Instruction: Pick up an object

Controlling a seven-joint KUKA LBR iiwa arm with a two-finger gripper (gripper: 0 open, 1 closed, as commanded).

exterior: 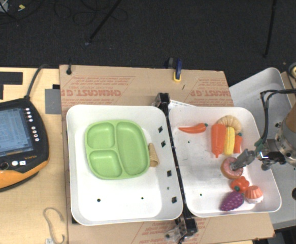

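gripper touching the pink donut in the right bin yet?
Cannot tell. In the camera view the gripper overlaps the pink donut from above, so contact or a gap under the tip isn't plain.

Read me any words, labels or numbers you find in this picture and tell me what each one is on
"OAKCREST, G.A." or close to it: red print, upside down, on the cardboard sheet behind the left bin; the letters are blurred, so the reading is uncertain.
The same red print recurs at the cardboard's right rear, too blurred to read.
The pendant screen at left shows lines of text, too small to read.
Red print on the cardboard's front edge: unreadable.
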